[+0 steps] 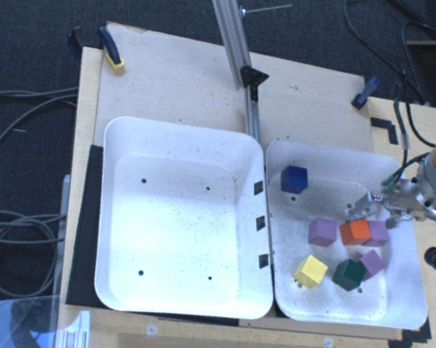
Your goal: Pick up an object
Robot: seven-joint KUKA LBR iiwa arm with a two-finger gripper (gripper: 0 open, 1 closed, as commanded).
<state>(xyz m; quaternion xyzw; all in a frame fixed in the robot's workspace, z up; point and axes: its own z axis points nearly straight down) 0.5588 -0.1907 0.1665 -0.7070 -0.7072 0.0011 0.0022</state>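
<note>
A: Six blocks, all in the right bin point(401, 303), none in the left bin point(125, 148). That makes sense for a pick task: one bin to draw from, the other left as somewhere to put things.

B: Which ones?

A: A blue block point(294, 179) sits apart near the back, by the divider. A yellow block point(311, 271) lies toward the front. The rest crowd together: a purple block point(322, 231), an orange block point(356, 231), a dark green block point(349, 274), and another purple one point(372, 262) wedged between orange and green, with what may be a further purple corner behind the orange.

B: And the arm?

A: It comes in from the right, with the gripper point(368, 208) low over the cluster, just above and touching or nearly touching the orange block. That looks like the target — the tool is lined up on it and on nothing else.

B: Has it got hold of it?

A: I cannot tell. The fingertips are small, shiny and blurred against the bin floor, so whether they are spread or closed is not readable, and nothing is plainly seen between them. The orange block appears to rest on the bin floor.

B: Risk?

A: Crowding, I would judge. With purple neighbours pressed close, a finger may land on a neighbour rather than beside the orange one — the lone blue block would have been the easier pick. The desk point(182, 84) behind the bins carries only clamps.
</note>
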